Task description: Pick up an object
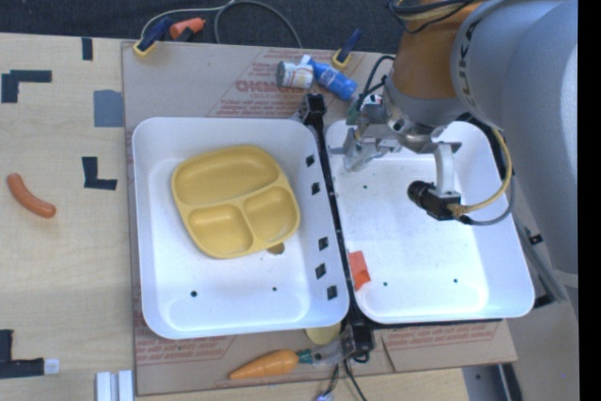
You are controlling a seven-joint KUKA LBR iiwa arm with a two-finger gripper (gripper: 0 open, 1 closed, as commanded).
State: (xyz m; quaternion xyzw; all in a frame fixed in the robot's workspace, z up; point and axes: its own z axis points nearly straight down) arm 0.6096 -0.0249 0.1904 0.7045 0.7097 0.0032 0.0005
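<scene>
A yellow three-compartment plate lies flat in the left bin, with a small brown object peeking out from under its lower right edge. My gripper hangs low over the far left corner of the right bin, close to the divider between the bins. Nothing shows in its grasp. The grey arm with its orange band reaches in from the right and hides the bin's far right part.
An orange tag sits on the divider. A toy carrot lies in front of the bins, a sausage far left on the bench, and a blue-and-white bottle behind the bins. A black cable fitting hangs off the wrist.
</scene>
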